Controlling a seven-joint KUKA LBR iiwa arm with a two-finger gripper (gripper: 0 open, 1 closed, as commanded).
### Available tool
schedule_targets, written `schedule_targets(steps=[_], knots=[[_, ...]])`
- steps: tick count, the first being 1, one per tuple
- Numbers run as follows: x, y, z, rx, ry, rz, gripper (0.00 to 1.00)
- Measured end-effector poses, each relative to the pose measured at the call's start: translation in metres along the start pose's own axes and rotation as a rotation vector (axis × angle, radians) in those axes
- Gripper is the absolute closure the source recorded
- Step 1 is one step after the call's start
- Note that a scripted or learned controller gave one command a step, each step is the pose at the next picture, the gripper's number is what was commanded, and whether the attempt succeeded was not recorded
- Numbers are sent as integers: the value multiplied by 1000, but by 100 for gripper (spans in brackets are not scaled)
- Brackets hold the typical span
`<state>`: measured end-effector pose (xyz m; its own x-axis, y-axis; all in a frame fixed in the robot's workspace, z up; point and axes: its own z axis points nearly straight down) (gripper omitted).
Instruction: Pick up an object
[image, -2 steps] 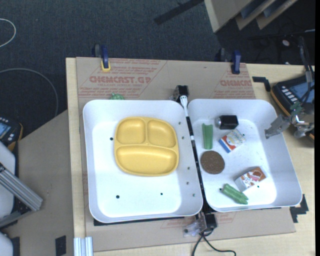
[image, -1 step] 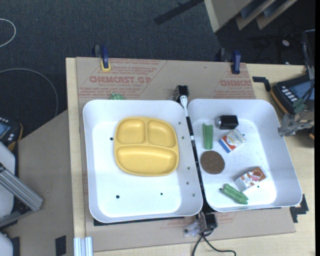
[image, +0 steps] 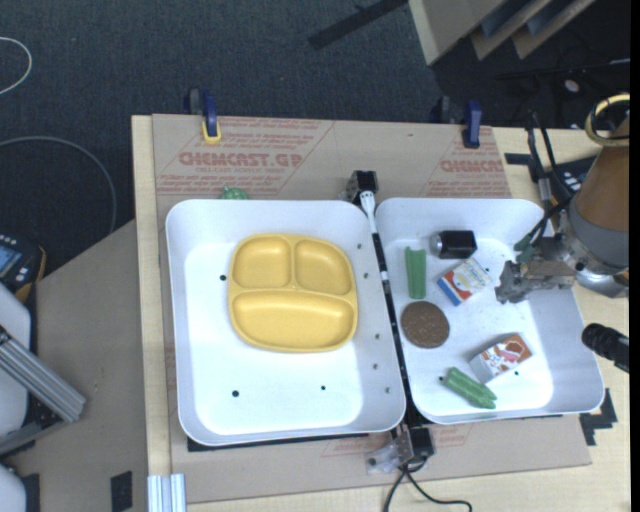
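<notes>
The right bin (image: 560, 390) holds several small things: a black block (image: 455, 242), a green stick (image: 415, 272), a blue, white and red packet (image: 466, 281), a brown round disc (image: 426, 324), a red and white packet (image: 502, 357) and a green pickle-shaped piece (image: 470, 388). My gripper (image: 512, 285) hangs over the right side of this bin, just right of the blue, white and red packet. The arm comes in from the right edge.
The left bin (image: 200, 380) bears a yellow divided plate (image: 293, 292). Blue clamps (image: 208, 112) (image: 471, 124) hold the cardboard board at the back. A black part (image: 606, 342) juts in at the right beside the right bin.
</notes>
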<state>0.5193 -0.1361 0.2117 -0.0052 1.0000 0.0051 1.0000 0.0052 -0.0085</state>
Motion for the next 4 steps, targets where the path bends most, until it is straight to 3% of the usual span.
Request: schedule_targets(steps=[1,2,3,4], knots=[[46,1,78,1,0,1,100],[21,27,105,-10,-7,6,100],[129,41,22,-16,-1,-7,100],[116,1,-116,-25,-5,4,100]])
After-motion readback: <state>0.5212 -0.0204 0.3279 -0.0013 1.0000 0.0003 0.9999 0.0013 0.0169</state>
